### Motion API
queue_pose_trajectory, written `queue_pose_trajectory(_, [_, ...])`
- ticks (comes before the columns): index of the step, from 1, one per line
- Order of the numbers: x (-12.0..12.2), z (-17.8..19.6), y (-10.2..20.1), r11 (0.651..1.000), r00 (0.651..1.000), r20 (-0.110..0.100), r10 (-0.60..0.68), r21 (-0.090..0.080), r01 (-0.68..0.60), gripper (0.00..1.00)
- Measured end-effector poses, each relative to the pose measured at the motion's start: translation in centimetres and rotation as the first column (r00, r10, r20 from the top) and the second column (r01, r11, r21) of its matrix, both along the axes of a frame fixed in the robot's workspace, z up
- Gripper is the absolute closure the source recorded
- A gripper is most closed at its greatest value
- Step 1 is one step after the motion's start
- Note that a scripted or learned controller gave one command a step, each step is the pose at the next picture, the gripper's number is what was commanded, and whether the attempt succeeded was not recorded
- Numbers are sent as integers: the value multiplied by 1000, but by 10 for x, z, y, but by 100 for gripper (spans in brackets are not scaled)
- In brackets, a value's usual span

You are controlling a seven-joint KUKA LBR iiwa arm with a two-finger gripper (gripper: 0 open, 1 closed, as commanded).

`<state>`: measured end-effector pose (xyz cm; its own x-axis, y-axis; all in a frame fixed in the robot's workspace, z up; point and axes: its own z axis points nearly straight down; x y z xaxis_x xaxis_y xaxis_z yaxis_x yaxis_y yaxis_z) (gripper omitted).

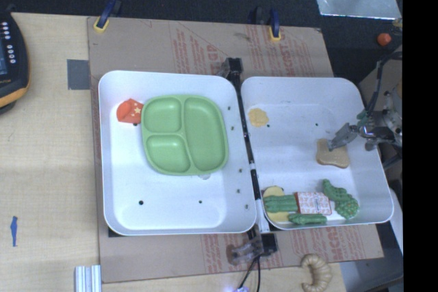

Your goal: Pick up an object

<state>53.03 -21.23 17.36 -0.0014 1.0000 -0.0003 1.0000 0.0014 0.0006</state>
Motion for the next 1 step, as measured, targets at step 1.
queue_pose_trajectory(1, [31,-84,1,1000,1000,-2,8,-1,-8,0])
